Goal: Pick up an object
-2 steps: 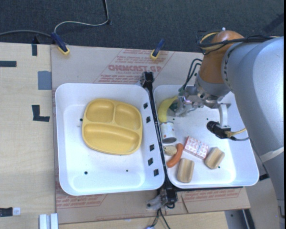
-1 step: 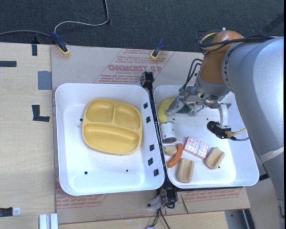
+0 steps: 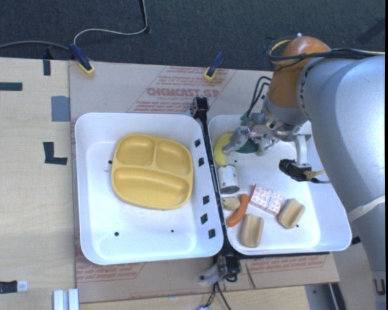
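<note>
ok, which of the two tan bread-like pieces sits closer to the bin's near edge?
The left tan piece, beside the orange carrot; the other tan piece lies farther up, right of the pink packet.

Inventory: two bins, one tray, seven loose items

White bins: 2, the left bin (image 3: pixel 94 237) and the right bin (image 3: pixel 326 234). Yellow divided tray (image 3: pixel 152 171): 1. Bread rolls: 2, one (image 3: pixel 251 230) and another (image 3: pixel 290 213). Orange carrot (image 3: pixel 237 211): 1. Small can (image 3: pixel 227 179): 1. Pink patterned packet (image 3: pixel 267 199): 1. Yellow round piece (image 3: pixel 221 148): 1. Pale lump (image 3: pixel 230 203) beside the carrot: 1.
</note>
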`<act>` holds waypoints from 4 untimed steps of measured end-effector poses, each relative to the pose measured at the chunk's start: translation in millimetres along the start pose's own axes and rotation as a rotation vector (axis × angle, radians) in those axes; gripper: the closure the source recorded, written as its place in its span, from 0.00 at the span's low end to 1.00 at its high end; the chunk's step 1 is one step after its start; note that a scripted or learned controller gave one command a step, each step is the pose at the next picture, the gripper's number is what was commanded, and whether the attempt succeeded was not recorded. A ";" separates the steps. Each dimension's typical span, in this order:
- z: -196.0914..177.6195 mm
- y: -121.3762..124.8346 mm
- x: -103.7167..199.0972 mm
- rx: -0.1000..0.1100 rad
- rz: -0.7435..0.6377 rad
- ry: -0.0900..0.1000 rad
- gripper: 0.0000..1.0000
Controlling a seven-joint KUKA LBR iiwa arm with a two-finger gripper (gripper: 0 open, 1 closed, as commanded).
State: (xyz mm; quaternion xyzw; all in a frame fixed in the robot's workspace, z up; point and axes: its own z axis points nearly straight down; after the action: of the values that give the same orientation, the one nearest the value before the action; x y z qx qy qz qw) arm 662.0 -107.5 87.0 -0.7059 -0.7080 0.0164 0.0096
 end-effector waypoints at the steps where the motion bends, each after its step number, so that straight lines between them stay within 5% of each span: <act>1: -0.2 0.0 1.5 -0.001 0.002 -0.003 0.00; 3: -0.1 0.0 2.1 -0.003 0.002 -0.003 0.00; 4: 0.1 -9.8 3.4 -0.029 0.006 -0.004 0.00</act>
State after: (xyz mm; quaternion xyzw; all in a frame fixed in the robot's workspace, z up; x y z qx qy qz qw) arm 652.2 -104.2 87.3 -0.7079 -0.7062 0.0078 -0.0020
